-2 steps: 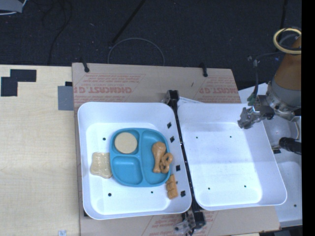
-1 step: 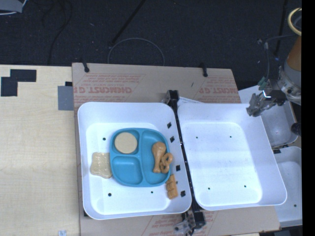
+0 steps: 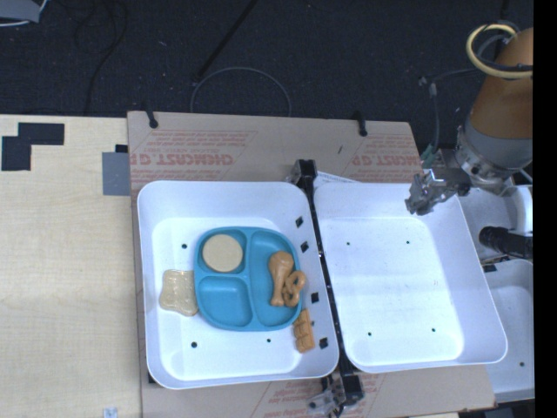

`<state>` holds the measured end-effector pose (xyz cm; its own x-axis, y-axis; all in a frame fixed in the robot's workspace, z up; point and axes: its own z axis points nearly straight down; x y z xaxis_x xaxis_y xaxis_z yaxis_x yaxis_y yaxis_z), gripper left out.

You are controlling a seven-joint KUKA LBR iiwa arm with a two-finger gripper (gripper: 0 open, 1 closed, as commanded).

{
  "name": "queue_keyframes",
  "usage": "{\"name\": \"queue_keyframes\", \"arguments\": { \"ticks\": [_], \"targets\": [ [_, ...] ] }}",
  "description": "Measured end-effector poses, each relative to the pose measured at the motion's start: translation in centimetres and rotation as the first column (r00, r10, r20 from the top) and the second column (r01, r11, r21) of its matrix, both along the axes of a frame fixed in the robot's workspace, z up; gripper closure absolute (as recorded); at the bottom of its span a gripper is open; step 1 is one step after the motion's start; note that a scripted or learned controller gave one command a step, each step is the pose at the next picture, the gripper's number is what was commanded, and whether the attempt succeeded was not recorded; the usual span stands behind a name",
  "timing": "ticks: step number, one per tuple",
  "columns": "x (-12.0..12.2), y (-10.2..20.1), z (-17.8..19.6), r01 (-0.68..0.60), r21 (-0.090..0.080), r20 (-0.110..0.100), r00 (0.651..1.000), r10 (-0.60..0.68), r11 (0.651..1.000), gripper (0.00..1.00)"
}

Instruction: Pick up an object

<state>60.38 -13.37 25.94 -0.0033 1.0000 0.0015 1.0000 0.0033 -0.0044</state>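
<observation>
A blue three-part plate [image 3: 228, 307] lies in the left bin [image 3: 165, 212]. A round tan cracker [image 3: 222, 252] rests in its upper left part, and a tan drumstick-shaped piece [image 3: 280, 274] with a pretzel [image 3: 295, 286] sits in its right part. A pale toast-like piece [image 3: 178, 292] lies just left of the plate. A small brown piece [image 3: 303, 331] lies off the plate's lower right corner. My gripper [image 3: 423, 195] hangs over the far right corner of the right bin [image 3: 487, 307], well away from all the objects.
The two bins stand on a cardboard sheet [image 3: 261, 146] and meet at a black divider [image 3: 312, 233]. A light wooden bench top [image 3: 61, 277] spreads to the left. Cables lie on the dark floor behind.
</observation>
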Motion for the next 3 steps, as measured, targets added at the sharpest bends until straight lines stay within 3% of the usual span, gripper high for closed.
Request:
{"name": "queue_keyframes", "arguments": {
  "ticks": [3],
  "targets": [
    [-2.0,15.3,-0.6,0.0,0.0,0.0,1.0,0.0,1.0,1.0]
  ]
}}
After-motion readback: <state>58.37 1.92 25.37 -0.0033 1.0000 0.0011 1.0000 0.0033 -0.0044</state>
